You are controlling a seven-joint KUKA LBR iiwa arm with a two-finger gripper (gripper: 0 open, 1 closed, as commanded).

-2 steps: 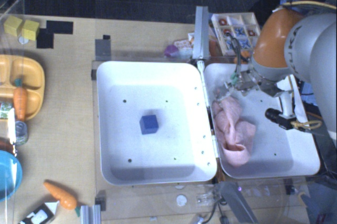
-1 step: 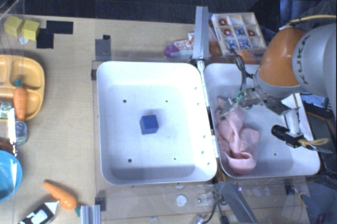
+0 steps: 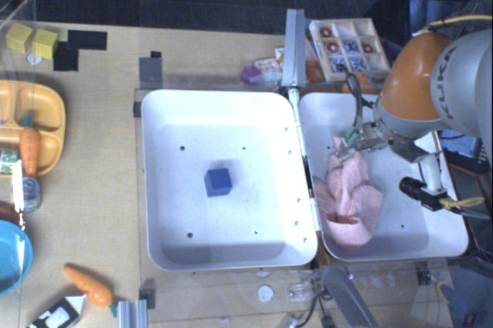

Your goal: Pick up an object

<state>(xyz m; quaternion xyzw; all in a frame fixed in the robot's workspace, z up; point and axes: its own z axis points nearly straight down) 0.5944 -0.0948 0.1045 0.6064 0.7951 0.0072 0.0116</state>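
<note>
Two white bins sit on a cluttered surface; the gripper [image 3: 356,140] hangs at the top edge of a pink cloth [image 3: 350,198] in the right bin [image 3: 439,238], finger state unclear, nothing visibly lifted yet.

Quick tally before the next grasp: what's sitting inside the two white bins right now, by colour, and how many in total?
Blue: 1, a blue cube in the left bin.
Pink: 1, a crumpled pink cloth in the right bin, with the tool at its upper end.
Total: 2
</note>
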